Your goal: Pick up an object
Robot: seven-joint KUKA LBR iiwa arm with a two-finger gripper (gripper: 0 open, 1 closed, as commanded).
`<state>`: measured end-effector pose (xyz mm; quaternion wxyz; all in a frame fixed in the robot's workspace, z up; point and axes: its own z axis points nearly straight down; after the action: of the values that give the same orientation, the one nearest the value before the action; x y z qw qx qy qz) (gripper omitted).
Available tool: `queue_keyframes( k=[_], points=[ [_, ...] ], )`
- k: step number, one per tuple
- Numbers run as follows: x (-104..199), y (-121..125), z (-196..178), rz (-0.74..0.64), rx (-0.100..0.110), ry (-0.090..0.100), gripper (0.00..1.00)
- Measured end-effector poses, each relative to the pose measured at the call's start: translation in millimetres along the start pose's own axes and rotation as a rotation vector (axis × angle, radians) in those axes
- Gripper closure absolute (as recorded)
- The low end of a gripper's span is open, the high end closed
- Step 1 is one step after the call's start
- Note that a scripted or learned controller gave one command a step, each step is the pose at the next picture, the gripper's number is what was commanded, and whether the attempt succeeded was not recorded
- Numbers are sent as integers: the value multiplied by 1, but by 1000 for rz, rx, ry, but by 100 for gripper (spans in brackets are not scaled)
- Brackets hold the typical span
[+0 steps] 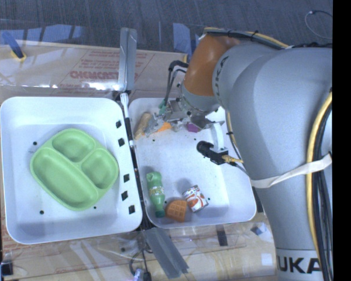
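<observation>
Your claw (174,117) sits low at the far end of the right bin (234,212), in a clutter of small items: a tan piece (143,124) to its left, a purple bit (192,127) to its right. Can't tell if it's open, closed or gripping; the wrist hides it. Other candidates lie near-side: green bottle (155,193), orange cone-shaped toy (176,210), small can (195,198). Left bin (17,215) holds only a green divided plate (74,167).

Risks: crowded items at the far wall mean you may nudge a neighbour or pinch two at once. The tan piece sits just beside the bin's left wall, so a finger may catch on it.
</observation>
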<state>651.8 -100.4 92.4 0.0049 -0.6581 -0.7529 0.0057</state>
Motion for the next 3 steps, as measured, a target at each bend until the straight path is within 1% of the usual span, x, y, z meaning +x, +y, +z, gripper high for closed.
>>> queue_keyframes(
  k=[1,2,3],
  points=[
    [0,1,-10,-4,-4,-2,100],
    [0,1,-10,-4,-4,-3,0],
    [-1,1,-21,-7,-3,-6,100]
  ],
)
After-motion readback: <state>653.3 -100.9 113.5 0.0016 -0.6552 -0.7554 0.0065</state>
